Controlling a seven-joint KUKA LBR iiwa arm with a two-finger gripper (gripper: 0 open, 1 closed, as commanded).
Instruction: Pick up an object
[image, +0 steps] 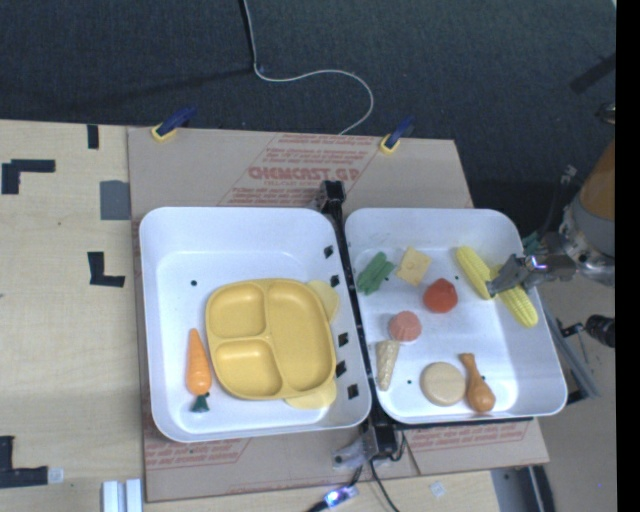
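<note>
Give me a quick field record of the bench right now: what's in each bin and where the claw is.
left bin: yellow tray, carrot beside it, yellow piece poking out under the tray
right bin: corn, second corn, tomato, cheese, green pod, pink ice cream cone, drumstick, round bun
claw: at right bin's right rim, by the corn
arm: reaching in from the right
grasp: cannot tell
</note>
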